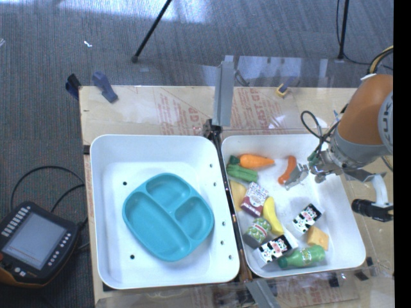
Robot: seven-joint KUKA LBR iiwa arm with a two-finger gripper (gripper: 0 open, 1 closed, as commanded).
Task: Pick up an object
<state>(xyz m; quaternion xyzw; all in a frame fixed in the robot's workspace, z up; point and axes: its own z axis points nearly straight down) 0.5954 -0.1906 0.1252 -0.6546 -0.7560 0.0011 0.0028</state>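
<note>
Nothing lifted yet, going by the frame: every toy sits on the floor of the right bin [352,233], and none is between the fingers. The gripper [302,176] hangs low over that bin's upper part, just beside the small orange-red piece [287,170], possibly touching it; whether the claw is spread or pinched is too small to tell. The carrot [257,162], banana [273,215], cow-print cartons [307,217], cheese wedge [318,237] and green bottle [302,257] lie untouched. The left bin [106,153] holds a blue divided plate [168,217]. Remaining: close on a target, lift clear.
</note>
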